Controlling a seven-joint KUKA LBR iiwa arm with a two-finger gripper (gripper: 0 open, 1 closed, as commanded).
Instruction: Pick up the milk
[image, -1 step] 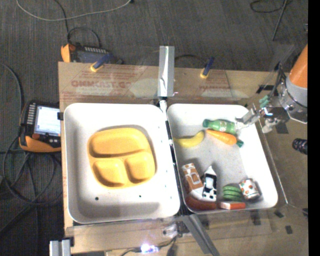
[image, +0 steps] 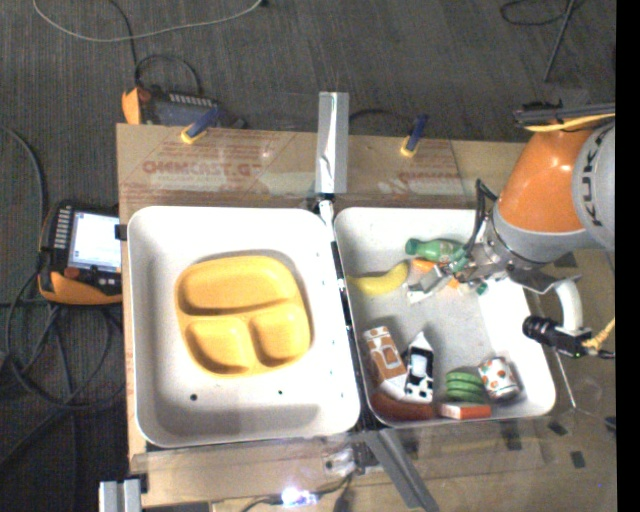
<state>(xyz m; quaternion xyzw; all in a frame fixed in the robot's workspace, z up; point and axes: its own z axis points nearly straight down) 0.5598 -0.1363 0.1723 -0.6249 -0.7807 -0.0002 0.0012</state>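
Starting at the left edge of the bench, a handheld screen unit (image: 85, 248) in an orange case lies on the floor beside it, half lost among dark cables. The left bin (image: 140, 330) holds one thing, a yellow tray (image: 245, 310) with three compartments, sitting in the middle with nothing in it. A metal post (image: 332, 140) stands at the far edge where the two bins meet. In the right bin (image: 545, 395), a banana (image: 382, 282) lies near the left wall. Below it, toward the near edge, a small brown and white carton (image: 380, 350) lies tilted, and just beside it on the right is the milk (image: 420, 370), a black and white patched carton. Along the near wall a dark red, sausage-like thing (image: 400, 405) lies partly under the milk's lower end; I cannot make out what it is. Right of the milk are a green ribbed item (image: 462, 385), a red and white piece (image: 465, 410) just below it, and a white can with orange spots (image: 497, 377) near the near right corner. At the far side of this bin a green bottle (image: 435, 246) lies on its side, and my gripper (image: 452, 272) sits just below it, over something orange (image: 437, 266) that is mostly hidden. My own wrist and the clutter blur the view there, so I cannot tell whether I am open, closed, or gripping anything. I am well apart from the milk.
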